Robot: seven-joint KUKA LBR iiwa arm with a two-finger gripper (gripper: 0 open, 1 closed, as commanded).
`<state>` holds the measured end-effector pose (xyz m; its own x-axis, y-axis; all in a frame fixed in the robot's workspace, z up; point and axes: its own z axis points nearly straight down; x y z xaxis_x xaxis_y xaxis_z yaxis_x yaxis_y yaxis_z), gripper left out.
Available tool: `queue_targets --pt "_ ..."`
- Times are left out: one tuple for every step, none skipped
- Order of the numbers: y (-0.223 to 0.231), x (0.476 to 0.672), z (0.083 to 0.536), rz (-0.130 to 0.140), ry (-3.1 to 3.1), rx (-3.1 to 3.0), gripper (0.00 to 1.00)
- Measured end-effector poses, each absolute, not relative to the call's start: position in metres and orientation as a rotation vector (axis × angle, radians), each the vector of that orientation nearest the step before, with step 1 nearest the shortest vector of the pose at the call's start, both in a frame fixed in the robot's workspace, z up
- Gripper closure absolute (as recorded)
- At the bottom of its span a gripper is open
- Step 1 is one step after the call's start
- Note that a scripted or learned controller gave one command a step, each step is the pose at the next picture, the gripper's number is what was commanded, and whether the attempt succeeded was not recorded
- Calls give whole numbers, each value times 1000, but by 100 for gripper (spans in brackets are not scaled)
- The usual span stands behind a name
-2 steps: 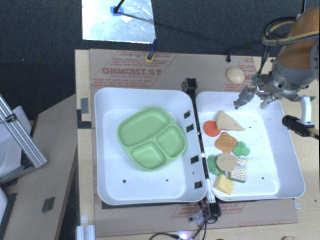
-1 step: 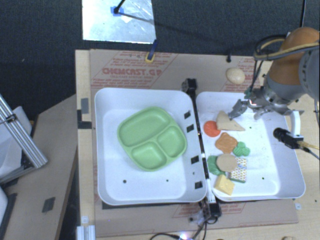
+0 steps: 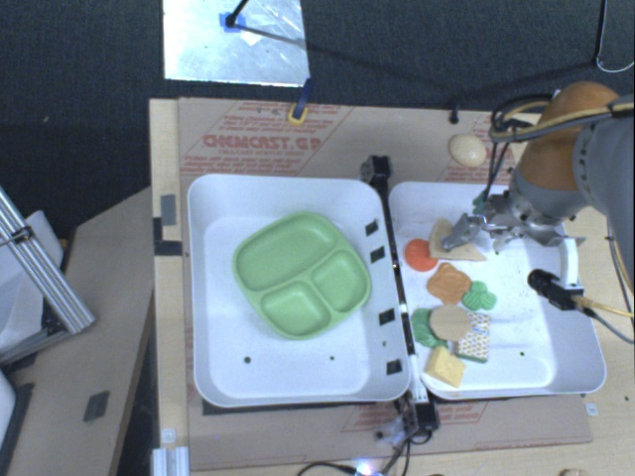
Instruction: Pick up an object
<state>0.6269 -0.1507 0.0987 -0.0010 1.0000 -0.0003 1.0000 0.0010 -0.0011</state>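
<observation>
1. You are looking down at a slant on a bench with two shallow white bins side by side: the left bin (image 3: 213, 365) and the right bin (image 3: 566, 365).
2. In the left bin a light green divided plate (image 3: 301, 274), with three compartments, lies flat near the middle.
3. The right bin holds a cluster of toy food pieces along its left half: a tan wedge (image 3: 444, 238) at the top, a red round piece (image 3: 420, 256) just beside it, an orange piece (image 3: 448, 284) below, a green leafy piece (image 3: 480, 296) to its right, then a tan disc (image 3: 449, 321), a patterned block (image 3: 476, 339) and a yellow wedge (image 3: 444, 366) nearest you.
4. The grey arm (image 3: 585, 172) reaches in from the right, and its gripper (image 3: 464, 232) sits low over the tan wedge's right edge.
5. You cannot tell from this view how the gripper's grip stands, nor whether it has hold of anything.
6. A pale egg-shaped object (image 3: 467, 150) rests on the bench behind the right bin.
</observation>
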Motion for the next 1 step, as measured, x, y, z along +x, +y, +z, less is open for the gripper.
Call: queue_targets --pt "-150 631 91 -9 -2226 -2223 0"
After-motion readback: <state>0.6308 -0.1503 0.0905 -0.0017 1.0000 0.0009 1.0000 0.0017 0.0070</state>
